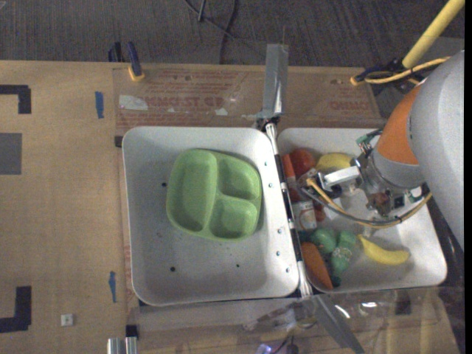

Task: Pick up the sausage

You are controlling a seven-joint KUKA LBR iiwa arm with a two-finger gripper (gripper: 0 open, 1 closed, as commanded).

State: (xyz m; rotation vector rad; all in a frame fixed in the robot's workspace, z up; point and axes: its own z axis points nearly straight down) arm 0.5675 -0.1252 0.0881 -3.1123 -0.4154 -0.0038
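Observation:
The right bin (428,231) holds a heap of toy foods along its left wall. A dark red, rounded piece (303,161) at the far left of that bin looks like the sausage; I cannot be sure of it. The gripper (380,203) hangs low over the middle of the right bin, below the orange band, to the right of the red piece and apart from it. The wrist hides its tips, and I see nothing held in it.
Beside the red piece lie a yellow lemon (335,161) and a slim orange-red piece (289,171). Nearer the front lie green pieces (324,239), a carrot (316,265) and a banana (384,251). The left bin (147,264) bears a green divided plate (214,195).

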